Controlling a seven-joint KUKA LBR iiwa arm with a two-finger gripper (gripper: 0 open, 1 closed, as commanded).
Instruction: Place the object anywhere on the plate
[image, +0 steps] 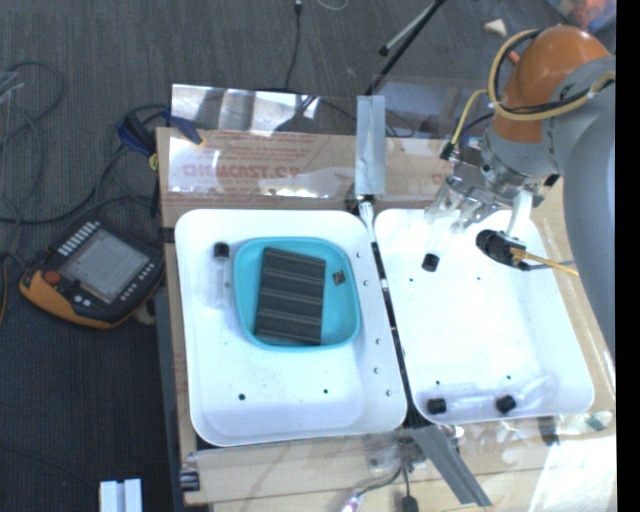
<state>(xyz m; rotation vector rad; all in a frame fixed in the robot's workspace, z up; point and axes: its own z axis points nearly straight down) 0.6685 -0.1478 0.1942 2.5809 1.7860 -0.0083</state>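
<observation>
Dark ridged block (291, 295) is lying flat on the teal plate (343, 320), filling most of its middle, with teal rim showing on all sides. The plate is sitting in the left white bin (290, 400), toward its far half; a small black piece (338, 277) is resting at the plate's right edge and a clear tube with a black cap (219, 262) is lying just left of it. The hand (470, 205) is hovering over the far edge of the right bin (480, 340), well apart from the block, fingers spread and holding nothing. A small black cube (430, 262) is sitting near below it. Open white floor is stretching across the right bin's middle on the bench (170, 170).
</observation>
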